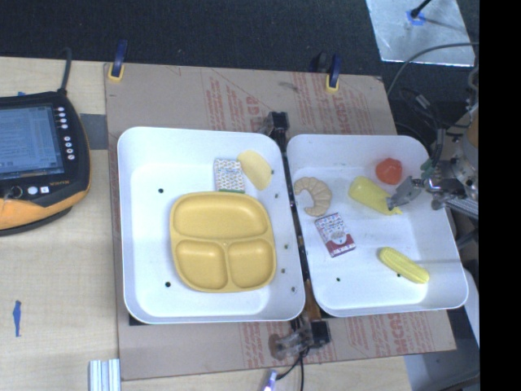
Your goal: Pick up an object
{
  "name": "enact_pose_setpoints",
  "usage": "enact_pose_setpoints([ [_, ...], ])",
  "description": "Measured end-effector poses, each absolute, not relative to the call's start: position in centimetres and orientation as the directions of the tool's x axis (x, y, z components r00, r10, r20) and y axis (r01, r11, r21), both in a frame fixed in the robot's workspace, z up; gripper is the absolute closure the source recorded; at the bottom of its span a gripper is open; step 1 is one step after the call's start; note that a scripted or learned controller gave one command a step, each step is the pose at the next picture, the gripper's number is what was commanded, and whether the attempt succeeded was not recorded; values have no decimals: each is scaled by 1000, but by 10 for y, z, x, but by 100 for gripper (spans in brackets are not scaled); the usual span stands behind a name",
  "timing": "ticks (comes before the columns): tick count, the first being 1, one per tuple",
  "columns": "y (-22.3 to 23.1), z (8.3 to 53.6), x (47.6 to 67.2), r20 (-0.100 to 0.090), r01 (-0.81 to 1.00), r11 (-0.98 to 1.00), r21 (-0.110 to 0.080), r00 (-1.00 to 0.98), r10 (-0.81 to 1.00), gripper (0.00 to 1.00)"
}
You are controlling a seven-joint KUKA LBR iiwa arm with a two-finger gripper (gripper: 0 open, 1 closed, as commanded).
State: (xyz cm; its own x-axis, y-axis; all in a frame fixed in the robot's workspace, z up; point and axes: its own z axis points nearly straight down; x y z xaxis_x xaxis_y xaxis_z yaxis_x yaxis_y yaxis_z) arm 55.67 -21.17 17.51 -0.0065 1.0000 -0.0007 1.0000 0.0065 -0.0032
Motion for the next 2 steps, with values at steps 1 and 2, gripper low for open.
enact_pose_setpoints([
  [1, -214, 111, 618, -6, 1000, 4, 14, -4, 1000, 0],
  [2, -213, 98, 659, -3, 1000, 4, 8, -4, 1000, 0],
])
